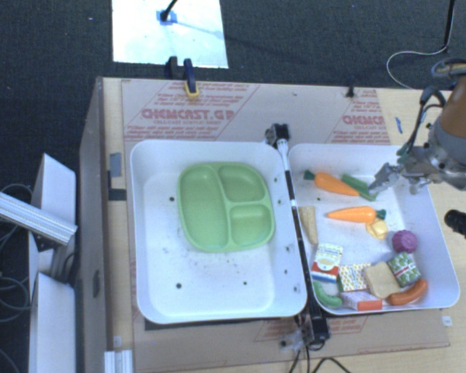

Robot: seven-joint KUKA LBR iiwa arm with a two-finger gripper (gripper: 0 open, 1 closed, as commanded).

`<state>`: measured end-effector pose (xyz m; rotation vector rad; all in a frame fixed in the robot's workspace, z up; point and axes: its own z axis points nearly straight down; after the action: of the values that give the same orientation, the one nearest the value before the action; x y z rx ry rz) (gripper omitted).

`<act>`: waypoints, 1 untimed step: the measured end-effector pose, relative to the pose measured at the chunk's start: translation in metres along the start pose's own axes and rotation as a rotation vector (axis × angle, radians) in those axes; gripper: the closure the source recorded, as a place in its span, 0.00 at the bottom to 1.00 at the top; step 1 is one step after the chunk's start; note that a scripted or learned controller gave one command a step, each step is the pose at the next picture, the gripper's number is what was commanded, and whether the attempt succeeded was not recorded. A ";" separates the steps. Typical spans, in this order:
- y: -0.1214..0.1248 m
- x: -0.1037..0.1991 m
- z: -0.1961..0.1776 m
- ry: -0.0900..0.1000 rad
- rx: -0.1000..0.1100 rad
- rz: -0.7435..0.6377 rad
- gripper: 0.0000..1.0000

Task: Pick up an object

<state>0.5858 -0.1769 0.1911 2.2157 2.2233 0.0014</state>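
Tool (390, 176) hangs over the right bin's (443, 239) back edge; grip unclear. Orange carrot (334, 183), green top. Worktop (217, 107) reads "CHEMCAST".

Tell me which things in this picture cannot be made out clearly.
- Two-finger gripper, camera view: small and blurred, so open or shut is unclear.
- Grey KUKA arm: cut off by the right edge.
- Small toy food packets in the right white bin: piled together, labels too small to read.
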 end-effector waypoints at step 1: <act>-0.101 -0.014 0.050 0.001 0.005 0.003 0.00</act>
<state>0.4851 -0.1910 0.1412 2.2225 2.2226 -0.0033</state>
